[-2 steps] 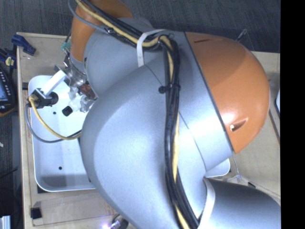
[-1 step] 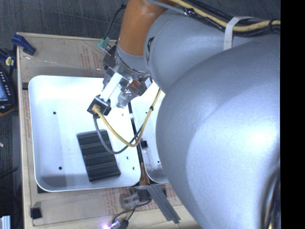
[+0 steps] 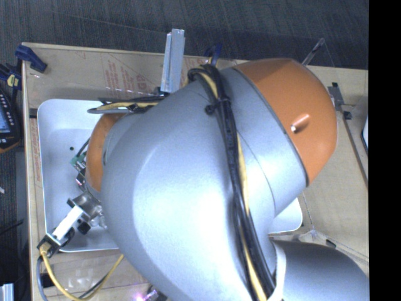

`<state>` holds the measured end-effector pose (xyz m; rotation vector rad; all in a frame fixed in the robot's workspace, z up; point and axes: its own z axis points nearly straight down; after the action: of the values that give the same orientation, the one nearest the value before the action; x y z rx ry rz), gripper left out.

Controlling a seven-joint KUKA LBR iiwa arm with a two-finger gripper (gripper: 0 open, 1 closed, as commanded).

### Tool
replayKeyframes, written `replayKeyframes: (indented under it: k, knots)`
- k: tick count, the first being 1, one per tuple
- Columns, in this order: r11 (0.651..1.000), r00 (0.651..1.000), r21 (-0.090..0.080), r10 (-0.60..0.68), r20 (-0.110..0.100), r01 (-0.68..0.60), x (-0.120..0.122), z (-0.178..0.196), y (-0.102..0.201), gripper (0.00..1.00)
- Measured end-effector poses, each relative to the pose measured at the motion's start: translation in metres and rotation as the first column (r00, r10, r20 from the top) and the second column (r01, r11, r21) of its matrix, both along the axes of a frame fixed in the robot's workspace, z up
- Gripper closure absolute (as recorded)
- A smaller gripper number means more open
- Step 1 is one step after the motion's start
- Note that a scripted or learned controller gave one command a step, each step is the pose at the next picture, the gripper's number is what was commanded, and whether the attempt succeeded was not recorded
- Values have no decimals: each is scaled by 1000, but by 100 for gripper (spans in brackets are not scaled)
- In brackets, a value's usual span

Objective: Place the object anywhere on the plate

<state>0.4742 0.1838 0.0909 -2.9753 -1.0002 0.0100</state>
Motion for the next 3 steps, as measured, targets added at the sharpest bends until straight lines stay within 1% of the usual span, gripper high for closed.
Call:
replayKeyframes:
  k: [1,2,3]
  knots:
    - [943,943,1,333,4,-333,2,108,-27,100]
    - [807,807,2,590,7,-590,2,198,-38,100]
    - [877,877,2,481,-1,-481,0,146,32,100]
